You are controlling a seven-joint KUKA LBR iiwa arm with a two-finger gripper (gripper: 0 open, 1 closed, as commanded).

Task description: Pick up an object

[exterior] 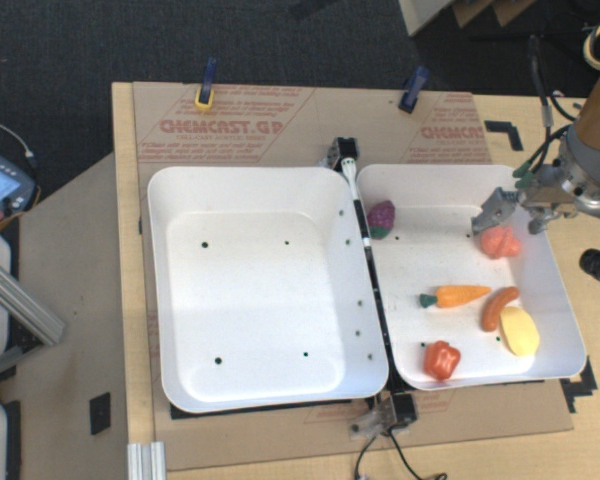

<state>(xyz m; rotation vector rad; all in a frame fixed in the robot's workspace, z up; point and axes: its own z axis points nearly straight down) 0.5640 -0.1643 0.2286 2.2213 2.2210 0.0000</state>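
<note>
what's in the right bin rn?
In the right bin: purple fruit, carrot, sausage, lemon, red pepper, and a pink item under the gripper, top partly covered.

The tabletop (130, 268) carries a brown printed cardboard sheet (280, 118), on which the left white bin (160, 268) and the right white bin (565, 318) sit touching, with a yellow clamp (206, 90) and a blue clamp (414, 89) at the sheet's far edge.
</note>
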